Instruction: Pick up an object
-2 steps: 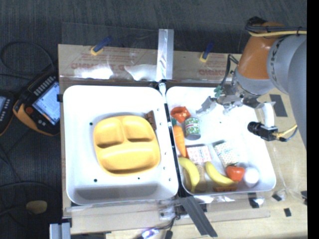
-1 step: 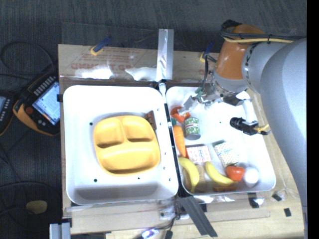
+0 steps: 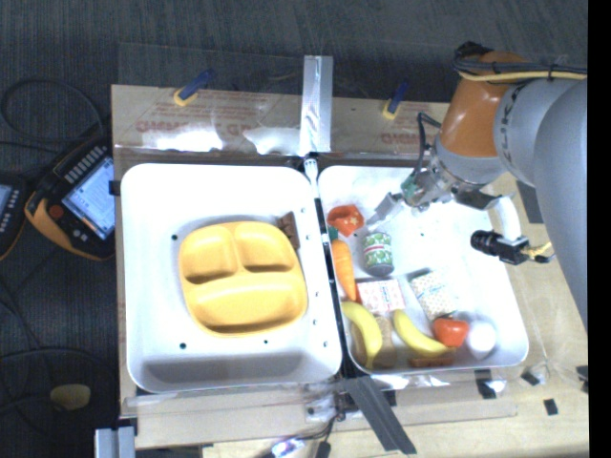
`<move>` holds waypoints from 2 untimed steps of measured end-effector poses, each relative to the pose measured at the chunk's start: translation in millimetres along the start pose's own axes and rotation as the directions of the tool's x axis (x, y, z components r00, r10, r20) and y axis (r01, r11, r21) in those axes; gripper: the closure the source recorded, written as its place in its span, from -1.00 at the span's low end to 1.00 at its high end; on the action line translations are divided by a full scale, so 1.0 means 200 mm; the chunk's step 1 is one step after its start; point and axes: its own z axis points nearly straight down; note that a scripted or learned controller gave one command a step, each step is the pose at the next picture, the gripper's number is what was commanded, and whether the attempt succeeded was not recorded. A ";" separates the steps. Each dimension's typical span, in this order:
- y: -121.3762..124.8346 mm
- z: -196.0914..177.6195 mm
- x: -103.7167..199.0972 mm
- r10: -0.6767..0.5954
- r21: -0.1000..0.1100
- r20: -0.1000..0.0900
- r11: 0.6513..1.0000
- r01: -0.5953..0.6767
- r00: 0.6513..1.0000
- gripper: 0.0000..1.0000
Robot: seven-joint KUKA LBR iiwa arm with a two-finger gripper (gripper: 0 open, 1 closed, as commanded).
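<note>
The right bin [image 3: 496,284] holds several objects: a red tomato [image 3: 346,218], an orange carrot [image 3: 342,267], a small green-labelled can [image 3: 378,252], two yellow bananas [image 3: 363,330] [image 3: 418,334], two white printed packets [image 3: 382,296] [image 3: 431,294], a red-orange fruit [image 3: 451,330] and a white ball [image 3: 480,337]. My gripper [image 3: 385,208] hangs low in the bin's upper left part, between the tomato and the can, pointing down and left from the wrist [image 3: 425,184]. Nothing shows held in it.
The left bin [image 3: 153,351] carries a yellow compartment tray [image 3: 243,273], with a small brown item [image 3: 288,227] at its upper right corner. A divider wall [image 3: 325,256] separates the bins. The arm's orange band [image 3: 473,113] rises over the right bin's far corner.
</note>
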 end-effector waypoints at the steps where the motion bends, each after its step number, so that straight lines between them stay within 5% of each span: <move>1: -0.14 0.15 0.15 0.102 -0.012 0.003 0.995 -0.102 0.995 -1.00; 2: -0.17 0.14 0.20 0.130 -0.018 0.005 0.991 -0.130 0.991 -1.00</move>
